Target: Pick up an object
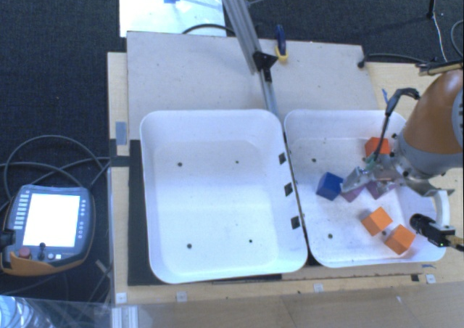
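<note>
Smooth white rt bin (319, 130) holds matte blocks; hand (366, 178) low by purple block (353, 191), grip state unclear.

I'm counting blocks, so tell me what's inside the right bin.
In the right bin: a blue block, purple blocks beneath the claw, and orange blocks. The arm covers the bin's right side, so more blocks could be hidden.

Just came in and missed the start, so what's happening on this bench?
A grey and orange robot arm reaches in from the right over the right bin. Its gripper is low among the blocks, at a purple block beside a blue block. Orange blocks lie nearby. Nothing looks lifted yet.
</note>
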Tool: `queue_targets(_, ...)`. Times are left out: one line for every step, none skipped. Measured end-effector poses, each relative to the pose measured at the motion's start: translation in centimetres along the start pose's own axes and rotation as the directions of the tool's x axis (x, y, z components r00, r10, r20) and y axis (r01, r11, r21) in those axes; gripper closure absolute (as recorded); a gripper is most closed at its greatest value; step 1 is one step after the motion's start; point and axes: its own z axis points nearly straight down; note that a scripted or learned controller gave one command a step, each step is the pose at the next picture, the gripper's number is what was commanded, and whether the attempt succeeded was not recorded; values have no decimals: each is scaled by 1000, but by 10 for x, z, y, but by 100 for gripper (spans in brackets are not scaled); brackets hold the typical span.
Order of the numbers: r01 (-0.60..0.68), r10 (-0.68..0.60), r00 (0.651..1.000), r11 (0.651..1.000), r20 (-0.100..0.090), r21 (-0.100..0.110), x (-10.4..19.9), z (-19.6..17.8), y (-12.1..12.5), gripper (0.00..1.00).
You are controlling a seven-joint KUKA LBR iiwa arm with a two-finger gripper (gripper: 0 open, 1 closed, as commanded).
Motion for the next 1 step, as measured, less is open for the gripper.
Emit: queue_targets(2,-2,1000,1000,2,-9,-1,-15,2,100)
